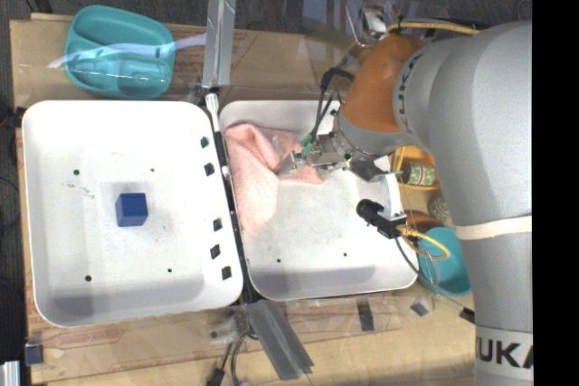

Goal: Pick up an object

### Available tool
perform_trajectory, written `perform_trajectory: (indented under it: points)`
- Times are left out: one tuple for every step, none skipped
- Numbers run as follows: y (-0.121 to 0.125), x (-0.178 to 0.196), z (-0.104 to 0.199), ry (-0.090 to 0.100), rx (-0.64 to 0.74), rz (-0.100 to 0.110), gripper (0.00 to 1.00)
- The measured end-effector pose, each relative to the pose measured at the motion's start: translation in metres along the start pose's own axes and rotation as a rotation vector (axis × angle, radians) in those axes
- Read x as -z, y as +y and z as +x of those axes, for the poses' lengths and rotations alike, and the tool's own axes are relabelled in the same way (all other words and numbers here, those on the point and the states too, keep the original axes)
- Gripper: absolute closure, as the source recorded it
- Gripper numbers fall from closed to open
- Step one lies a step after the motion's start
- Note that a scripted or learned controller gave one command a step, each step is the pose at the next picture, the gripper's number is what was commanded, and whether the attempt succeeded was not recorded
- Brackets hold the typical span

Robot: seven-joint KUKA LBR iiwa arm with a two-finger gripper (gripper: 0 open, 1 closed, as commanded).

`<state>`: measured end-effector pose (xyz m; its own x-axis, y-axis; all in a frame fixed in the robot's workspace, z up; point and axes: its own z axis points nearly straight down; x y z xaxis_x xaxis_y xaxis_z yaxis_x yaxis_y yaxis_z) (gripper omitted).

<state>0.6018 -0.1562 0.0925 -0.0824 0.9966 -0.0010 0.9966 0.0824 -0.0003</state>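
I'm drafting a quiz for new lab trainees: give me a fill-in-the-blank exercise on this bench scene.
1. The ____ cube lies in the view's left bin.
2. The pink cloth lies in the view's ____ bin.
3. The gripper is over the ____.
Missing words: blue; right; cloth.

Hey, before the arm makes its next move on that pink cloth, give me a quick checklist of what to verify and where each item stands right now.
1. Gripper positioned over the right white bin: ok.
2. Gripper reaching the crumpled pink cloth: ok, it meets the cloth's right edge.
3. Cloth secured in the gripper: cannot tell.
4. Cloth inside the bin walls: ok, though it lies against the left wall.
5. Small blue cube out of the way: ok, it sits apart in the left white bin.
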Motion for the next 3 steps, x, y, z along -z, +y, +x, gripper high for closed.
perform_trajectory:
  points:
    - [0.034, 0.001, -0.008, 0.001, -0.001, 0.000, 0.00]
    - [0.049, 0.001, -0.020, 0.001, 0.030, -0.002, 0.00]
    - [0.050, 0.012, -0.018, 0.001, 0.036, -0.003, 1.00]
